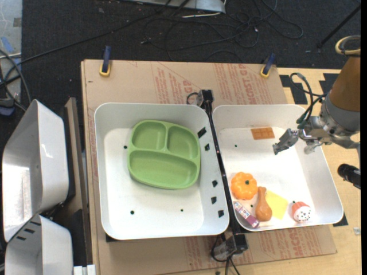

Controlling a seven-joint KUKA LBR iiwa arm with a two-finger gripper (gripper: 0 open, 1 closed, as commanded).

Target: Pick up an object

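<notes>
Pumpkin (243, 185) lies in right bin (321, 171); green tray (165, 154) fills left bin (109, 153).

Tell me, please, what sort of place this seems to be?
Probably a robotics lab: two white bins on a clamped board, a robot arm's gripper over toy food like a pumpkin, cables across the floor.

The arm (350, 90) runs off the right edge, its upper part cut away. Behind the jaws, the gripper (285, 142) blurs; finger spacing is too small to tell.
</notes>
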